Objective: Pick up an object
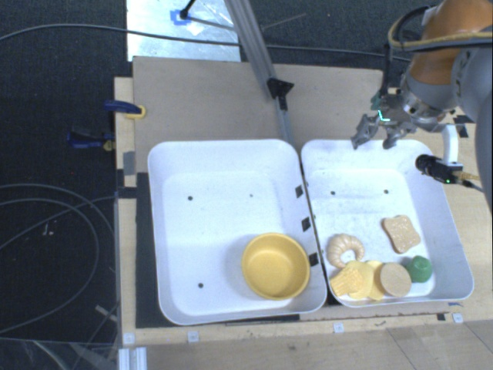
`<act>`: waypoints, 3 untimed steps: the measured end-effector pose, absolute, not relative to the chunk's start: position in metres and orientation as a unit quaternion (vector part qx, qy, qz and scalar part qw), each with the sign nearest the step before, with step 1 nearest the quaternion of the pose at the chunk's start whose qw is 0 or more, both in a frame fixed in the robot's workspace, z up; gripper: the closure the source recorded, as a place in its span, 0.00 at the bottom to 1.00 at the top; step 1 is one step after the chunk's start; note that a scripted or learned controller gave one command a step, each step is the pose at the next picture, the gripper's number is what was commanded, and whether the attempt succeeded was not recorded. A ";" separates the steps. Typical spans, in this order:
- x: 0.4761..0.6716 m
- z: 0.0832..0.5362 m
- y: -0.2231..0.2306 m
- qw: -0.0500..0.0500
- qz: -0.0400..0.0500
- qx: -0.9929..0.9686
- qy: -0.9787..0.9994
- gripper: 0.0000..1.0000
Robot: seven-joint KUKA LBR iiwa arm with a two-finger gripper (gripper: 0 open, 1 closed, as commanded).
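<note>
Two white bins sit on the bench; claw point(377, 138) hangs wide open, holding nothing, over the right bin's point(451, 230) upper rim, the toast point(400, 233) lying below it toward lower right

I can read no text, label, brand or number anywhere from here, on the bins, the counter or the arm.

left white bin point(177, 168): one yellow bowl point(276, 265), near front right corner. right white bin point(454, 245): croissant point(344, 247), toast slice point(400, 233), yellow item point(353, 280), tan disc point(395, 280), green piece point(420, 268), clustered at front. gripper point(376, 138): fingers spread, empty, above right bin's far edge.
</note>
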State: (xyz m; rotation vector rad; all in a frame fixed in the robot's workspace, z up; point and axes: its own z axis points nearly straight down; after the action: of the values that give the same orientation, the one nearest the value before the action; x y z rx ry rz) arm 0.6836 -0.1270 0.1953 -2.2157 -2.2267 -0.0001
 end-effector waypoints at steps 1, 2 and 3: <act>0.684 0.197 -0.127 -0.001 -0.001 -0.705 -0.709 0.00; 0.686 0.154 -0.120 0.000 0.000 -0.704 -0.710 0.00; 0.693 0.108 -0.118 0.002 0.002 -0.705 -0.710 0.00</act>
State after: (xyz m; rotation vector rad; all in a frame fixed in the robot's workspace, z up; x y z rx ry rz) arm 0.6930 -0.1176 0.1085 -2.2111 -2.2269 0.0061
